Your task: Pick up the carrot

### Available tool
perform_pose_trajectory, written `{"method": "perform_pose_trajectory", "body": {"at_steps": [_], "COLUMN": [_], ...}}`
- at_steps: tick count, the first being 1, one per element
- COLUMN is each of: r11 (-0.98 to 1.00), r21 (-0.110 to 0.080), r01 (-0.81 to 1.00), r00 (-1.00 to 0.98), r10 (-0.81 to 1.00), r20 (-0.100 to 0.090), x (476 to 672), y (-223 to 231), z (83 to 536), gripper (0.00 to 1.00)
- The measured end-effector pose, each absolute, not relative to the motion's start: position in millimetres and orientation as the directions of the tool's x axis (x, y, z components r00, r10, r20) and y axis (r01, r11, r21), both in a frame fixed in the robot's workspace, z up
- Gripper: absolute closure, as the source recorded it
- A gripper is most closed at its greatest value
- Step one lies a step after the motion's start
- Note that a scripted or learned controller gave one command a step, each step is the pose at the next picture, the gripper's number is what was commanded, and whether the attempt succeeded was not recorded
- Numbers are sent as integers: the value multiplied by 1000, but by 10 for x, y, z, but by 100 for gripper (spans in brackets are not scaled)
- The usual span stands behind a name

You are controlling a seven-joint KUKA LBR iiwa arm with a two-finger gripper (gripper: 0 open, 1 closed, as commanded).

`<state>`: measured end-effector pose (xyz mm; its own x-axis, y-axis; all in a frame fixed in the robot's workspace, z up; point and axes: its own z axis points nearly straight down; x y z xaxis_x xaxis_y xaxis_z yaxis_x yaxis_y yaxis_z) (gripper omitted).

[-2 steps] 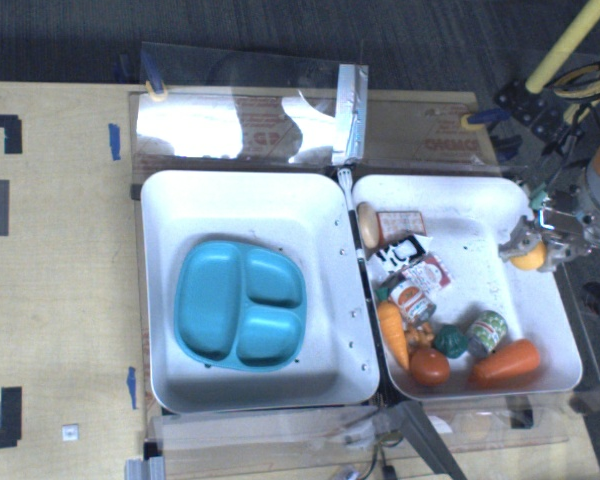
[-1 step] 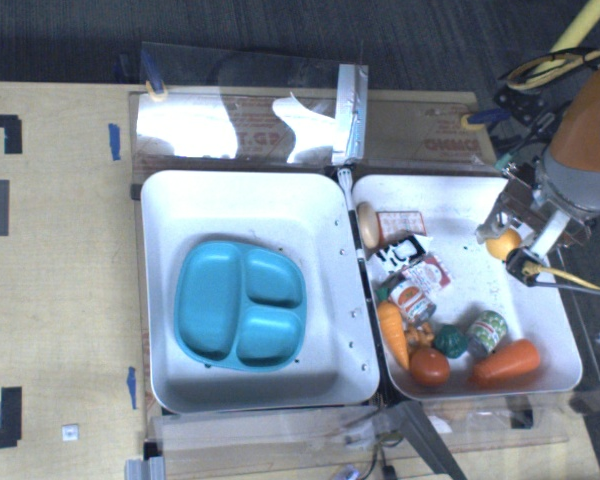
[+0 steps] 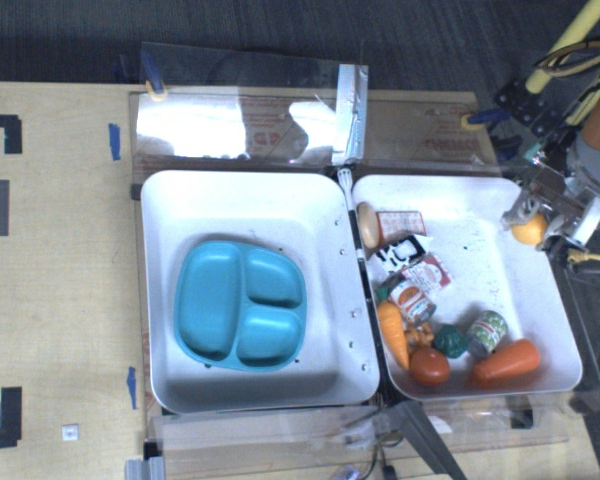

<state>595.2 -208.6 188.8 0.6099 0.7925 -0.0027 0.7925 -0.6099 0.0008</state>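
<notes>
Orange carrot [image 3: 390, 330], well left of gripper [image 3: 543, 220] (open/closed: can't tell), prob. light, stiff, slick; best pinched mid-body, crosswise.

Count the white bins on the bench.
2: the left bin holds a blue plate; the right bin holds the food items, carrot included.

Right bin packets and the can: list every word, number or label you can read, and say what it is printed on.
No text can be read.
Black-and-white packet: bold marks, too blurred to read.
Red-and-white packet: print too small.
Brown card: blurred.
Green can: label unreadable.
Carrot: no print.
</notes>
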Motion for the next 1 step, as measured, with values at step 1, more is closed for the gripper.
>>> {"method": "perform_pose_trajectory", "body": {"at_steps": [1], "r11": [-735], "r21": [1], "r01": [678], "r00": [735], "r10": [678], "r20": [0], "x": [6350], "y": [-1500], "z": [1999], "gripper": [100]}}
